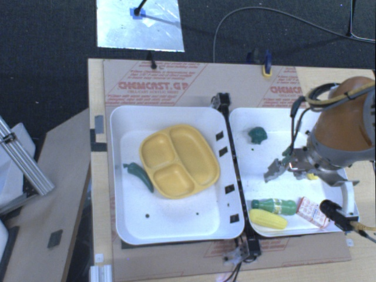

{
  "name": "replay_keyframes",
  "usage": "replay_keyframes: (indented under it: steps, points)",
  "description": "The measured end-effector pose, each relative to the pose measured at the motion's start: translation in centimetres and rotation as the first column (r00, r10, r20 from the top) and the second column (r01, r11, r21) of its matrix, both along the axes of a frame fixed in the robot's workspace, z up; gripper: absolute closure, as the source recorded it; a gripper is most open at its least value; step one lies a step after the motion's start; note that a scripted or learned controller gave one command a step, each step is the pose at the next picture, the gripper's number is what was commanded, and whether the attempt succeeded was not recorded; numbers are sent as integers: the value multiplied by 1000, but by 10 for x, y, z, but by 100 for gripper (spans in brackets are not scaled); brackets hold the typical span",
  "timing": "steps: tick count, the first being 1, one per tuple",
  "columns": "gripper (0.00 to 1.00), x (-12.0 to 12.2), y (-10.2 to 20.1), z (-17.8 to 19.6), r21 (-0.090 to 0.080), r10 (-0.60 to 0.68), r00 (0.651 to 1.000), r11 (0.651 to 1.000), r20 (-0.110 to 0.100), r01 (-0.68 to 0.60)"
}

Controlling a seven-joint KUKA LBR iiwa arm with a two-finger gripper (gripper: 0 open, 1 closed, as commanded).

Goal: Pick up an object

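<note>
My gripper (275,171) hangs over the middle of the right bin (244,157), above bare bin floor, with nothing visibly in it. A small dark green lump (257,135) lies up and to its left. Near the bin's front edge lie a green bottle (274,205) on its side, a yellow corn cob (268,219) just in front of it, and a red and white packet (311,211) to their right. In the left bin (126,128) a yellow divided plate (178,160) rests with a green chili pepper (140,175) at its left edge.
A black divider with clips (231,169) separates the two bins. The arm's orange and grey body (343,128) covers the right bin's far right part. A silver sheet (140,16) lies on the dark floor behind the bench.
</note>
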State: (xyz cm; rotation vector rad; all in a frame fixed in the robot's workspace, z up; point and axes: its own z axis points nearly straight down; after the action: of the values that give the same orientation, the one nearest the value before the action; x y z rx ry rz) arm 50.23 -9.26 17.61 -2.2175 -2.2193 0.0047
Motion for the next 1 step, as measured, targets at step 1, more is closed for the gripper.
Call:
replay_keyframes:
  steps: [1]
  points:
    - [0,4,-3,-61,1,0,1000,1000,0,0]
